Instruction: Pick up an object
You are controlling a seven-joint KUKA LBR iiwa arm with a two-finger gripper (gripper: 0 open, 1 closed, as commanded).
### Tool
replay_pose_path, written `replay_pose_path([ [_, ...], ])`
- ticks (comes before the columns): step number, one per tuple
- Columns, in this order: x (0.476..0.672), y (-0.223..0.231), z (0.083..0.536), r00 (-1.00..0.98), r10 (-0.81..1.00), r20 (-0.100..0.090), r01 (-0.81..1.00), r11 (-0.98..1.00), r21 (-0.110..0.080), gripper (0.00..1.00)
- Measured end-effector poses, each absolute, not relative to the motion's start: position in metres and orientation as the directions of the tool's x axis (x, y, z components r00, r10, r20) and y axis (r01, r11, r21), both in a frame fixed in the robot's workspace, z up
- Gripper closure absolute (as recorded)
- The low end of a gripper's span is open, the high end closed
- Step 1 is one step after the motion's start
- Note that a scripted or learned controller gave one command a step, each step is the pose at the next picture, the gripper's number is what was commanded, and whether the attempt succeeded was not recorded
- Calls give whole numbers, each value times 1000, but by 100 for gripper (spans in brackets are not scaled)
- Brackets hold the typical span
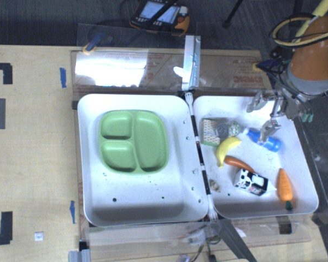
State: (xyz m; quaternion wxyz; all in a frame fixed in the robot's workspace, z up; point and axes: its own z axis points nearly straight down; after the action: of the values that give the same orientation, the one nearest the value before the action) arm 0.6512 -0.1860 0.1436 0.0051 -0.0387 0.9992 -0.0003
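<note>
Status: pick-up not yet done.

Blue tube: lying on the floor of the right bin, toward its far right corner, directly below the claw. Judged the likeliest target, being nearest the claw. Not raised; no item seen clear of the bin floor. Left to do: close on one item, lift it free.

Claw: just above or touching the blue tube; contact cannot be told. Apart or together: cannot tell, since the metal parts merge with the white floor behind.

Other candidates, same bin, all resting on the floor:
- banana, just left of the tube;
- mesh packet, behind the banana;
- red pepper, in front of the banana;
- black-and-white box, touching or just beside the pepper;
- carrot, near the right wall.

Left bin: holds a green divided plate.

Hard to make out: print on the box, too small to read. Arm cut off at the frame edge.
</note>
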Motion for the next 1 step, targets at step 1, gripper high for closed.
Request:
replay_pose_path([
  [1,627,-223,127,-903,-429,-6,-429,903,-1,0],
])
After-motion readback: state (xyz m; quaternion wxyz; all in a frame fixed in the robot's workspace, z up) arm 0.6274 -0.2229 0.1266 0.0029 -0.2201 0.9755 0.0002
